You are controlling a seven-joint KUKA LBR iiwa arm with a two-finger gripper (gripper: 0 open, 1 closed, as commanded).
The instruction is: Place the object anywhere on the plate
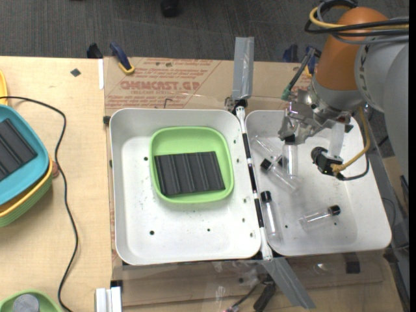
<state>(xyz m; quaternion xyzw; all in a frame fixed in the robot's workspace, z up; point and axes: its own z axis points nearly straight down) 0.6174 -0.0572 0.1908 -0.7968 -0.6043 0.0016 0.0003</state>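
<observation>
Reaching into the right white bin, my claw hangs over clear plastic tubes; its grip state I cannot tell. The green square plate waits left.

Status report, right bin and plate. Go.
Gripper low in right bin, over clear vials. Green plate in left bin, holding dark ridged insert. Path unobstructed.

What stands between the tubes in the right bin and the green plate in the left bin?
Only the two bins' adjoining rims lie between them. The green plate sits in the left bin; the clear tubes lie in the right bin, below the gripper.
</observation>
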